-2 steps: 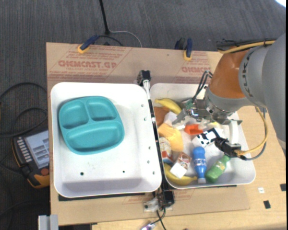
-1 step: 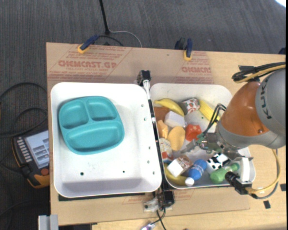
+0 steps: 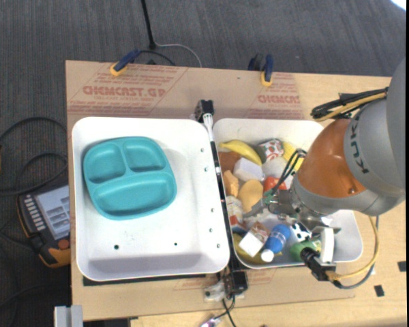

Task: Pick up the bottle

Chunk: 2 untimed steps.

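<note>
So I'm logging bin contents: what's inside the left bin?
The left bin holds a teal divided tray, its three compartments bare. Whatever lies under the tray is covered.

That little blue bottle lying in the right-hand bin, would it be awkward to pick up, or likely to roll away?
The bottle lies on its side and looks round, so a nudge would probably roll it. It seems smooth plastic, so perhaps slippery, and likely light for its size. The toys packed against it in the right bin may stop it rolling far.
</note>
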Available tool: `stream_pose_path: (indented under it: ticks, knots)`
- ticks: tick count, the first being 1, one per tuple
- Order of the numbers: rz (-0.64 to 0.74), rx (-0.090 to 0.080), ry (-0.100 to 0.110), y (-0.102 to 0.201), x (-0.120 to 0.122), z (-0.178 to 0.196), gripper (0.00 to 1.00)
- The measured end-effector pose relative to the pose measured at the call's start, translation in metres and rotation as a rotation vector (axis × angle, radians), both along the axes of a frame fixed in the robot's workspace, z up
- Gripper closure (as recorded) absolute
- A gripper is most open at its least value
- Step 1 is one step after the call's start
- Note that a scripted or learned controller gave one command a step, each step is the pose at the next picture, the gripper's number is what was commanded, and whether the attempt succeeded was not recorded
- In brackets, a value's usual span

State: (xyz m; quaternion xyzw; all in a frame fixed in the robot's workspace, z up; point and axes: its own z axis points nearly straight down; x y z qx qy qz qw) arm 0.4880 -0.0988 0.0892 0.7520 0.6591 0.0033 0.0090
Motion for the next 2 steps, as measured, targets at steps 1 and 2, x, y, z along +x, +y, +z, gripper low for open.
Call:
stream_pose_path:
  ticks: [1, 2]
  knots:
    - [-0.135, 0.014, 0.003, -0.0074, 0.0005, -0.0004, 0.00]
    - [-0.256, 0.005, -0.001, 0.0001, -0.0001, -0.0002, 0.00]
